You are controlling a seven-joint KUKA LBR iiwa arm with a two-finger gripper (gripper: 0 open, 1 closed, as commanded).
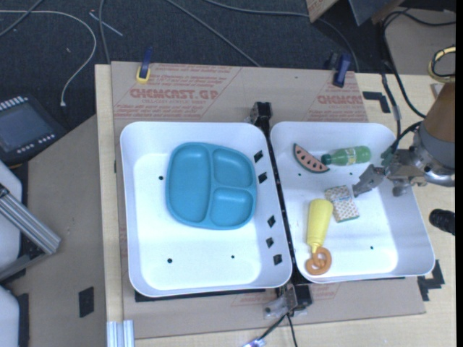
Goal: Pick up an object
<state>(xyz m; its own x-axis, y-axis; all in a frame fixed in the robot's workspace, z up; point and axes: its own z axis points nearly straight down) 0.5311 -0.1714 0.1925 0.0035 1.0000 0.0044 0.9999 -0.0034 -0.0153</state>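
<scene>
gripper [369, 181] hung low in right bin [405, 255], fingers possibly together, hard to tell | checkered block [343, 202] just below-left of fingertips, apart | green bottle [346, 156] above-left | watermelon slice [309, 158] beyond | yellow bottle [319, 221], pretzel [317, 261] farther | blue divided plate [211, 185] in left bin [145, 262]

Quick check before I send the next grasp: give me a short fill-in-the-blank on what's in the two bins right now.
1. The blue divided plate lies in the ____ bin.
2. The green bottle lies on its ____.
3. The watermelon slice sits just ____ of the bottle in the camera view.
4. The pretzel lies at the near end of the ____ bottle.

Missing words: left; side; left; yellow
</scene>
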